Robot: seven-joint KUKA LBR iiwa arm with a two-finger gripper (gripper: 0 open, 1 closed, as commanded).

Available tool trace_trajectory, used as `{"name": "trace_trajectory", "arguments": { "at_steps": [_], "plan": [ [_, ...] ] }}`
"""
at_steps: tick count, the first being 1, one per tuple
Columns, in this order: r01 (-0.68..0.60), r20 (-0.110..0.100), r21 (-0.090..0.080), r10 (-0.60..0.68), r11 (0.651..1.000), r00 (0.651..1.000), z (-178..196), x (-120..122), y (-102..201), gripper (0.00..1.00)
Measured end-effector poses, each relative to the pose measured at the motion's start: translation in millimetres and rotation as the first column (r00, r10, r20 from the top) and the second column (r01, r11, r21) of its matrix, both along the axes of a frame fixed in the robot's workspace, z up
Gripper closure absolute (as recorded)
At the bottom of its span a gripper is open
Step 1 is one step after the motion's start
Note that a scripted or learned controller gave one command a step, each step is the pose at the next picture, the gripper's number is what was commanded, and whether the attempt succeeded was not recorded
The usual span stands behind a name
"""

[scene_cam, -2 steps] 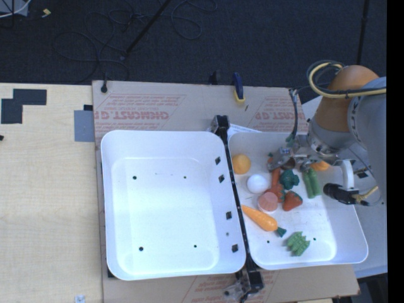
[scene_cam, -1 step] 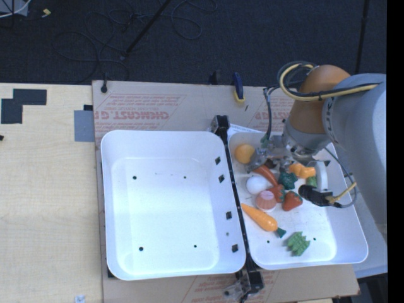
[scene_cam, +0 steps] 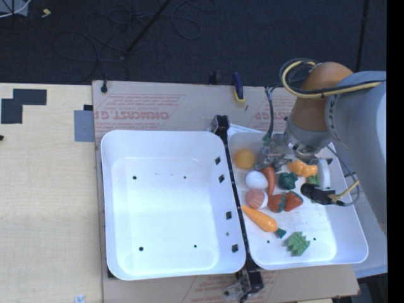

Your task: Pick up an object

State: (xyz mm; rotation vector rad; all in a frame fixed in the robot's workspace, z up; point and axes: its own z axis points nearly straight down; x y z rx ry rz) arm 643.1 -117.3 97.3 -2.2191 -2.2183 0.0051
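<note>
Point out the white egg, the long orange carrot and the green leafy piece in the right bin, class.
white egg (scene_cam: 255, 180): camera view, on the middle of its shell.
long orange carrot (scene_cam: 259, 218): camera view, on the middle of its orange body.
green leafy piece (scene_cam: 297, 243): camera view, on its centre.

The pale wood bench (scene_cam: 44, 201) carries a brown cardboard sheet (scene_cam: 164, 109) with red print. On it sit two white bins side by side, the left bin (scene_cam: 110, 169) and the right bin (scene_cam: 350, 245).
</note>
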Motion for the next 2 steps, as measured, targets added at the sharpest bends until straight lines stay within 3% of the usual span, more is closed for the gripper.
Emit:
{"name": "trace_trajectory", "arguments": {
  "at_steps": [1, 2],
  "plan": [
    [-0.002, 0.007, 0.0, 0.002, 1.0, 1.0, 48.0, 1.4, 12.8, 1.0],
    [-0.005, 0.003, 0.002, 0.005, 1.0, 1.0, 92.9, -45.3, 63.8, 1.0]
  ]
}}
